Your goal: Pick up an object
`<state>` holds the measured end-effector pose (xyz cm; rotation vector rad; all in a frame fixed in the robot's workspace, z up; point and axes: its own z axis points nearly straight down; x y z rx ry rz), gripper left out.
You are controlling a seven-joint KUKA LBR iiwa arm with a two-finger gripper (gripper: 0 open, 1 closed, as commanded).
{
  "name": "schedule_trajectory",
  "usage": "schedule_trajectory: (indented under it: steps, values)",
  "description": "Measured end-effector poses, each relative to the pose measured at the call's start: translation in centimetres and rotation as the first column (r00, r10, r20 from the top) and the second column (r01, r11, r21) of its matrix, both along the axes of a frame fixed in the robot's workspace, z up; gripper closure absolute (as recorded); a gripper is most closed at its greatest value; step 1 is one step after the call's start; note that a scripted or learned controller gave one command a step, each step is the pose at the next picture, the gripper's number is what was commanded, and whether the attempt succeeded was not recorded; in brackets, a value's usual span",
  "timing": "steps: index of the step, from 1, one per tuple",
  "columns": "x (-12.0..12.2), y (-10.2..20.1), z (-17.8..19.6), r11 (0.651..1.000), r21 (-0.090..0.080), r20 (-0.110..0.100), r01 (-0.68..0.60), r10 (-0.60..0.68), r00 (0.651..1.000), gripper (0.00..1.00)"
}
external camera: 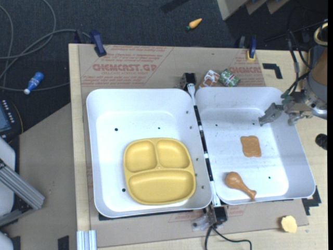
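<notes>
In the right bin lie a flat brown toast-like slab near the middle and a brown toy drumstick close to the front rim. A yellow divided plate rests in the left bin. My gripper hangs over the right bin's back right part, above and to the right of the slab and well apart from it. Its fingers are spread, with nothing between them.
Two small packets lie on the board behind the right bin. A yellow chunk sits on the bench at the front right. An orange toy and a blue bottle lie on the floor.
</notes>
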<state>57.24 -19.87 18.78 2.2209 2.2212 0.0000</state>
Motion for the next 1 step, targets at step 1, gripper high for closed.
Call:
schedule_trajectory:
  steps: [1]
  values:
    - [-1.13,4.28,-10.85,1.0,0.004,-0.007,-0.003,0.003,1.0,0.0]
